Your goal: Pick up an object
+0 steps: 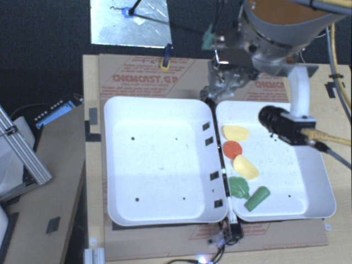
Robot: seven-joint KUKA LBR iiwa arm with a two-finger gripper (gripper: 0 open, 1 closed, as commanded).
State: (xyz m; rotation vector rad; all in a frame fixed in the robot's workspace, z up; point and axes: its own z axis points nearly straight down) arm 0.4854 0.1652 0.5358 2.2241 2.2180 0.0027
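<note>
The bench (66,164) carries a brown cardboard sheet (148,76) printed in red, and on that sheet sit two shallow white bins side by side, their inner rims touching along a line of black clips. The left bin (159,158) offers broad open floor from rim to rim. The right bin (308,186) has its bare floor toward the right wall and the near right corner; its load crowds the left wall by the shared rim.

The arm (286,15), grey with an orange band, hangs over the far edge of the right bin. A black cylindrical camera unit (283,124) juts from it above the bin's middle. The gripper (223,87) sits low at the far rim where the two bins meet, above the cardboard; whether its fingers are open or shut cannot be told.

A square foil sheet (131,15) lies on the dark floor beyond the bench.

In the right bin, running far to near close beside the left wall: a yellow piece (235,132), a red disc (232,148) just beside it, a second yellow piece (246,167), a green leafy piece (238,187), and a green cylinder (257,198) tilted beside that. All lie well apart from the gripper.
</note>
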